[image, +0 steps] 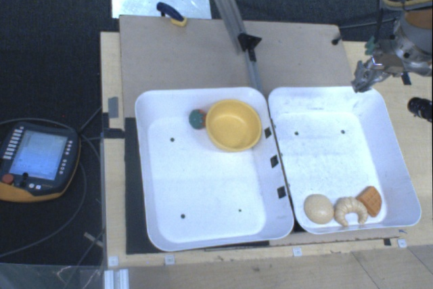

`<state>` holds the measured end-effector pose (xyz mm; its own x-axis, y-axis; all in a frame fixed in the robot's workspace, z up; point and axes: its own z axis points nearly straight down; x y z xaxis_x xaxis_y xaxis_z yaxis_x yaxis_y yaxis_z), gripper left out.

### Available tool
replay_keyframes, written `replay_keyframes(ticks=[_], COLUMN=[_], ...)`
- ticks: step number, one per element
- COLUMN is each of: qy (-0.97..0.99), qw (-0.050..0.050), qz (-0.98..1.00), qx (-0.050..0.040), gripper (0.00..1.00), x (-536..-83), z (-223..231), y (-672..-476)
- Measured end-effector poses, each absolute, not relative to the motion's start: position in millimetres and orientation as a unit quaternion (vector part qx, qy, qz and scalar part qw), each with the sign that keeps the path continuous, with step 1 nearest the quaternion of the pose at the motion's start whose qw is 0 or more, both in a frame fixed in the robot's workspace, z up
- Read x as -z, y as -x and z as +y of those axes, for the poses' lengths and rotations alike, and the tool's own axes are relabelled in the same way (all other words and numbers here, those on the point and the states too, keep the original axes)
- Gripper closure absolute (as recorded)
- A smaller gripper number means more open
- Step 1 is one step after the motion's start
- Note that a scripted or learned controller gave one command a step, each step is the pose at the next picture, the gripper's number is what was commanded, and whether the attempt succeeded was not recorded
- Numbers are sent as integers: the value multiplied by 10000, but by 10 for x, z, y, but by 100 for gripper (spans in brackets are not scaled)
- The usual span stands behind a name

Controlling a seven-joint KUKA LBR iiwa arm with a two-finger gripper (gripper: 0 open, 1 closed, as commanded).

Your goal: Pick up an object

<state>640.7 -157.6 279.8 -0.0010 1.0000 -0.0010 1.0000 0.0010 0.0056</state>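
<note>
Tool (pixel 362 78) hovers at right bin's (pixel 399 166) 1 o'clock rim; grip state unclear. Croissant (pixel 350 210), bun (pixel 318 208), cracker (pixel 370 199) cluster at 6 o'clock, touching; risk: the tool nudges neighbours, misses.

- We see a yellow bowl (pixel 233 124) upright at the left bin's 1 o'clock, a small green ball (pixel 196 119) touching its 9 o'clock side.
- We see a pale bun (pixel 318 208), croissant (pixel 350 210) and orange wedge (pixel 369 200) lined up at the right bin's 6 o'clock.

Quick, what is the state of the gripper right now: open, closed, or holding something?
Gripper: above the far right corner of the right bin, nothing seen between its fingers; open or closed cannot be told.
</note>
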Motion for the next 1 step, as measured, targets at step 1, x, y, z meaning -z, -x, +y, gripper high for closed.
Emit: replay_keyframes(ticks=[1], qy=[-7058], qw=[-3], qz=[7084], qx=[-2], gripper=[100], x=[-2643], z=[-1112], y=[-6305])
